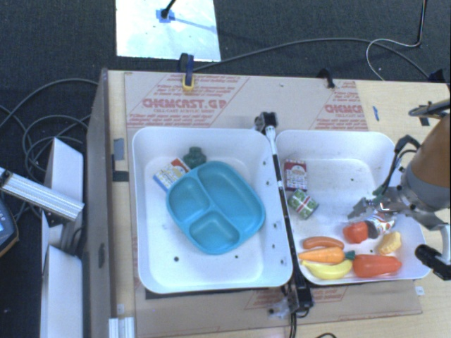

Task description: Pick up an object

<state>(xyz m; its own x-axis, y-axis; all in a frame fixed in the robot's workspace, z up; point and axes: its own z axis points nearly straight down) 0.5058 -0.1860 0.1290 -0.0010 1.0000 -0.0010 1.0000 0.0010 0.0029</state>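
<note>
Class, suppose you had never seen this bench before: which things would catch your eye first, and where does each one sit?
The big blue divided plate stands out first, lying tilted in the left bin. Next comes the bright cluster of toy food in the right bin's near corner: a banana, a carrot and a red pepper. The gripper hovers just above that cluster, at a red tomato.

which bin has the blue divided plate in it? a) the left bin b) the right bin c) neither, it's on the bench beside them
a: the blue divided plate lies in the left bin, beside a small carton; the right bin holds the toy foods such as the banana.
</note>
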